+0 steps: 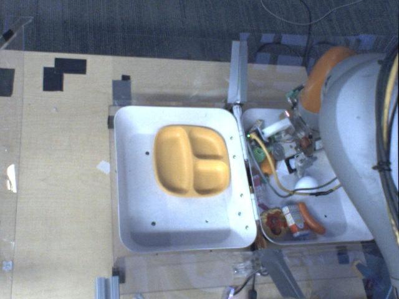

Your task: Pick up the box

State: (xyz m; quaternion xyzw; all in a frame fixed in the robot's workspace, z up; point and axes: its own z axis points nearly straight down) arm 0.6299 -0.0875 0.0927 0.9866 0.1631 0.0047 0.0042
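White bins are seen side by side on a wood bench. The left bin is taken up by a tan three-part tray, set around its middle, a little toward the far edge.

The right bin is cluttered. The grey arm, with its orange band, is reached in over the bin's right edge. The gripper is lowered over the middle of the right bin, amid wires and small parts. Whether it is spread or pressed together cannot be told; nothing is seen to be held.

A small white-and-red item, taken to be the box, is seen at the right bin's near edge, toward its near-left corner, well apart from the gripper. It is flanked by a round reddish-brown item on the left and an orange-red sausage on the right, both just beside it.

A white ball is seen between gripper and box. A green item is seen by the bin's left edge.
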